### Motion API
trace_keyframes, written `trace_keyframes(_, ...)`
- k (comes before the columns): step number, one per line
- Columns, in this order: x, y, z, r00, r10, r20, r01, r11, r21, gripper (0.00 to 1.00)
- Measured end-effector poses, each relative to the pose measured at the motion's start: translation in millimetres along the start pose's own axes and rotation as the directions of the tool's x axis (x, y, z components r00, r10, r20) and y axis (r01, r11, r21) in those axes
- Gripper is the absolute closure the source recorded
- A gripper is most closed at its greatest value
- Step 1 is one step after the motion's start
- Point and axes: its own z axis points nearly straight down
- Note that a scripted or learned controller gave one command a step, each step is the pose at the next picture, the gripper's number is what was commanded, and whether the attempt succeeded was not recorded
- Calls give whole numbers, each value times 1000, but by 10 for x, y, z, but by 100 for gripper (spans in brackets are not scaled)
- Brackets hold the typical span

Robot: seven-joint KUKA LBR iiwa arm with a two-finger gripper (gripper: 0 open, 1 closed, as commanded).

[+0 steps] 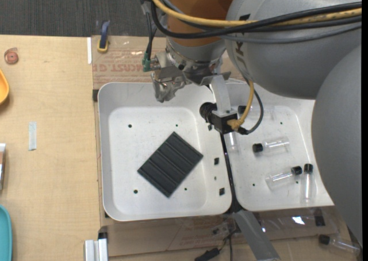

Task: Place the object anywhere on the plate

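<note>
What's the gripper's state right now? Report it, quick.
Gripper: above the left bin's far edge, nothing visibly held; open or shut cannot be told.

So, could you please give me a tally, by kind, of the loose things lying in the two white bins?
Dark ribbed plate, in the left bin: 1
Clear vials with black caps, in the right bin: 3, one upper, one lower and slanted, one upright in the view
Total: 4
</note>
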Motion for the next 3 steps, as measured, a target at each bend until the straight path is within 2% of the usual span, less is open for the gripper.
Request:
trace_keyframes(1,0,0,0,1000,0,0,0,1000,0,0)
trace_keyframes(2,-7,2,-76,1000,1,2,-1,1000,2,100)
trace_keyframes(3,-8,2,-75,1000,1,2,-1,1000,3,0)
